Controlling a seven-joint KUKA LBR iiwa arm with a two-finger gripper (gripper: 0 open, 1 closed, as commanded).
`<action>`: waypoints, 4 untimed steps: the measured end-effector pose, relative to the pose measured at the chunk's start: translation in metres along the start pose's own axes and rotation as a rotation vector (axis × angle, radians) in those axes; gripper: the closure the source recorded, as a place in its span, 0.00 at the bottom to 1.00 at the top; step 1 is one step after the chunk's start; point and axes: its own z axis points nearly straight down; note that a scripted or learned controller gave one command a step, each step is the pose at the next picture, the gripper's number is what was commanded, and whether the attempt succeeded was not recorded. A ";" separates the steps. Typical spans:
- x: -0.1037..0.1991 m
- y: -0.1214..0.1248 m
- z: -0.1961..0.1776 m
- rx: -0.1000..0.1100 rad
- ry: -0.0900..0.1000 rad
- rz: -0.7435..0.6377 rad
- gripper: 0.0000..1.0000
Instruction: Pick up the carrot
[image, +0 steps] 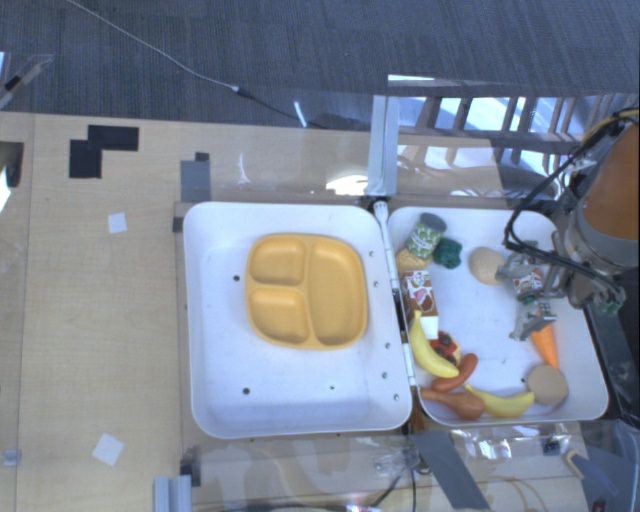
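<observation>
Right bin (590, 400) — carrot (545, 346) near right wall, just above round tan piece (546, 384), thin end up. Judged light, rigid, smooth toy plastic — may slip; grip across thick middle. Gripper (532, 322) at carrot's top; finger state cannot tell. Ketchup-style bottle (421, 291): label unreadable.

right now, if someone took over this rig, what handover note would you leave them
Gripper: over the right bin, just above the carrot's top end; open or shut cannot be told.
Carrot: lying in the right bin near its right wall, above a round tan piece. Not visibly between the fingers.
Done: arm brought to the carrot.
Left: confirm a grasp, then lift the carrot clear.
Yellow divided plate sits in the left bin.
</observation>
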 end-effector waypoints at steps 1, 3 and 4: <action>0.004 -0.018 0.109 0.003 -0.012 0.079 0.00; 0.024 -0.049 0.109 0.003 -0.010 -0.004 1.00; 0.036 -0.035 0.003 0.005 -0.013 -0.050 1.00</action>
